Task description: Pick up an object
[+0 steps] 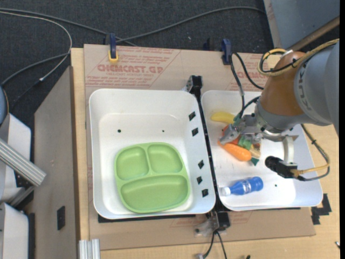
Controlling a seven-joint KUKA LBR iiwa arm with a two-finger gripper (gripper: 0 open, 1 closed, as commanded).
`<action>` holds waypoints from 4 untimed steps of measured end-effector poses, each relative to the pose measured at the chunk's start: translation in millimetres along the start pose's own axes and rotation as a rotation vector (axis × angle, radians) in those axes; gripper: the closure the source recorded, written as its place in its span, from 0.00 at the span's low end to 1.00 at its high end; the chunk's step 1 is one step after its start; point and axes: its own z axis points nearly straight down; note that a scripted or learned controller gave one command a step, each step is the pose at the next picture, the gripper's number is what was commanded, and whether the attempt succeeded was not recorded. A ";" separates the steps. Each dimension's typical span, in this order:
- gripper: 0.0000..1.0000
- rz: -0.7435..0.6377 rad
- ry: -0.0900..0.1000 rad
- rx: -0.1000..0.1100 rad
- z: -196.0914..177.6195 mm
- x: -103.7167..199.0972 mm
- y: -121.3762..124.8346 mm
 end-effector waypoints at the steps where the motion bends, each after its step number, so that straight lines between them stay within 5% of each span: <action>1: 1.00 0.000 -0.003 -0.010 -12.5 -0.5 2.6; 2: 1.00 -0.002 0.004 0.011 -56.8 -5.3 5.2; 4: 1.00 -0.003 0.003 0.008 -170.2 -14.1 14.6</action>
